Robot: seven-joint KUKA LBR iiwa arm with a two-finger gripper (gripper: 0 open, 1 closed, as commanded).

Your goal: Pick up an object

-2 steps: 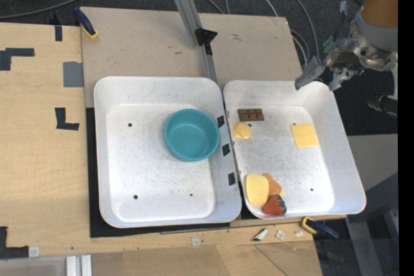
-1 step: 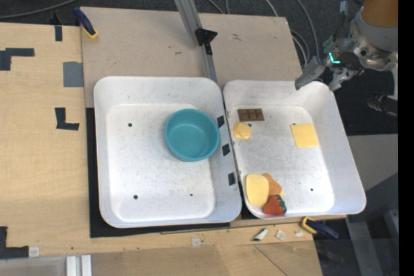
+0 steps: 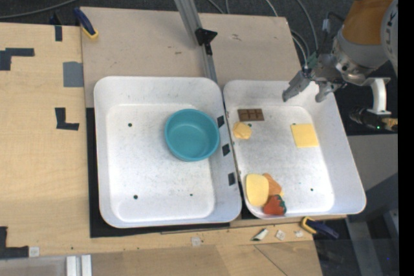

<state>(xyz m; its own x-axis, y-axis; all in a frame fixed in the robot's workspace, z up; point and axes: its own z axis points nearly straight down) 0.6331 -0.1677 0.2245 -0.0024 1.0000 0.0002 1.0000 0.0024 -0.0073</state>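
Hovering jaws (image 3: 305,91) spread, arm (image 3: 369,16) cropped

A: Arm (image 3: 367,21) colours?
B: Grey body w/ a rounded orange band above the wrist, dark joint ring below it.
A: And the gripper (image 3: 308,91)?
B: Two slim grey fingers (image 3: 292,90) on a pale, blocky mount (small greenish spot near its base). Thin dark cables loop round the upper arm.

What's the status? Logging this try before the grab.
Gripper open, over right bin's far edge, holding nothing. Yellow square nearest, untouched. Nothing in the way.
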